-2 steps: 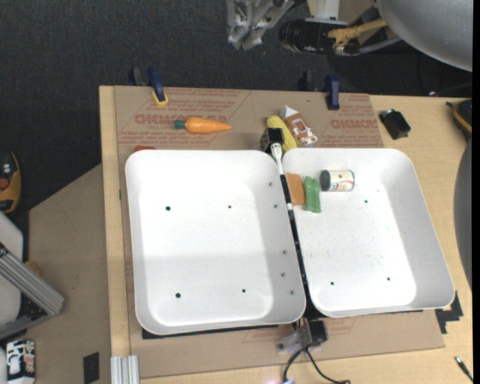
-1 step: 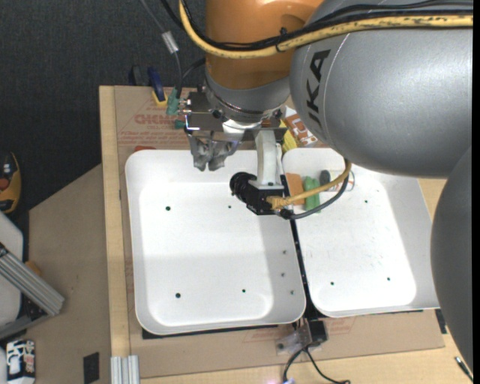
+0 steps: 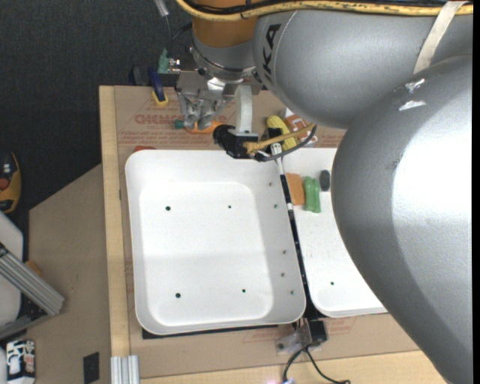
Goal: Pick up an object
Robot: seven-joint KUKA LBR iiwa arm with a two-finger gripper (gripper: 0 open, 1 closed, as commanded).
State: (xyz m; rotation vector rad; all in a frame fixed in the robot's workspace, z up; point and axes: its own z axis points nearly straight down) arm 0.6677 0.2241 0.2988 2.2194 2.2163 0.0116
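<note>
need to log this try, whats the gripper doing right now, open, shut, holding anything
Two-finger gripper: above the bench past the far edge of the shallow white left bin; open or shut cannot be told, and nothing is visibly held.

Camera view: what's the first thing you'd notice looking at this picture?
The huge grey robot arm fills the right and top, covering much of the right bin. Its orange band sits at top centre, with the gripper hanging just beyond the left bin's far edge. A green object lies in the right bin near the divider.
</note>
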